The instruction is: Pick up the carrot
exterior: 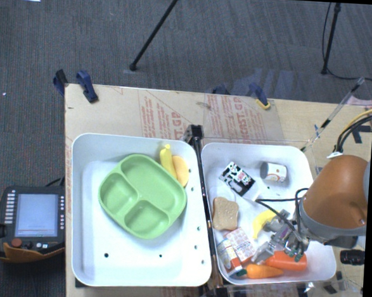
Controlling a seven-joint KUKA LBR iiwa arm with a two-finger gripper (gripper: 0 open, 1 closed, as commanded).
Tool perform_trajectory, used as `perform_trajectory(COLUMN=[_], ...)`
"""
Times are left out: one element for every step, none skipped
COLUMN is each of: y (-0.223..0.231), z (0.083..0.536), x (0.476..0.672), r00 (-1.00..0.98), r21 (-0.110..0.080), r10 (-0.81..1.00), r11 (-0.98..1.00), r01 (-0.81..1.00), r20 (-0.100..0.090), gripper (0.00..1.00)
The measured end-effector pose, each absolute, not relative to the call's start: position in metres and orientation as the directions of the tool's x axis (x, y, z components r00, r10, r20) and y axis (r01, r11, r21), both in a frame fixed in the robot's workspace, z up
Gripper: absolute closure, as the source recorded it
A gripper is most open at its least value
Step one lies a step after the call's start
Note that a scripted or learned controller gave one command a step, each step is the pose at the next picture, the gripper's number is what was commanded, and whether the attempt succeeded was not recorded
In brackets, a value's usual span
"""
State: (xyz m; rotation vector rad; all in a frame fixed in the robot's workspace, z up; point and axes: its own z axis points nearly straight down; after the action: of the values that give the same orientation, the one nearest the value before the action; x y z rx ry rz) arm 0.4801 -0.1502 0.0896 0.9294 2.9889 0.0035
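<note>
Carrot (286, 261) lies at the front edge of the right bin (300, 156), directly beneath the gripper (282, 241), whose metal parts hang just over its orange body; whether the gripper is spread, pressed together or pinching anything cannot be told from this slanted overhead view. A second orange piece (263, 271) lies just in front of and to the left of the gripper, touching or nearly touching the carrot. Left of the gripper sit a red-and-white packet (237, 247) and, beyond it, a slice of bread (225, 212); a small yellow piece (263, 223) lies just behind the gripper. Farther behind it are a black-and-white patterned item (237, 178) and a small white cup-like object (274, 172). The arm's orange band (339, 190) looms to the gripper's right. Well off to the gripper's left, the left bin (78, 232) holds a green divided plate (143, 195) with a banana (167, 159) and a yellow-orange fruit (180, 170) at its far rim. Both bins rest on a bench (131, 112) faced with printed cardboard, with blue clamps (85, 85) at its back edge. Dark grey carpet (67, 35) surrounds it, crossed by tripod legs (153, 33), and a handheld control pendant (32, 219) lies on the floor at the far left.
</note>
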Motion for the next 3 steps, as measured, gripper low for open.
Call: perform_trajectory(y=[-0.15, -0.118, -0.09], z=[0.183, 0.085, 0.087], x=[0.585, 0.551, 0.578], r00=[-0.553, -0.589, -0.499], r21=[0.005, -0.004, -0.001], r10=[0.833, 0.808, 0.866], r11=[0.553, 0.589, 0.499], r01=[0.833, 0.808, 0.866], r20=[-0.004, 0.007, 0.001], gripper=[0.0, 0.0, 0.0])
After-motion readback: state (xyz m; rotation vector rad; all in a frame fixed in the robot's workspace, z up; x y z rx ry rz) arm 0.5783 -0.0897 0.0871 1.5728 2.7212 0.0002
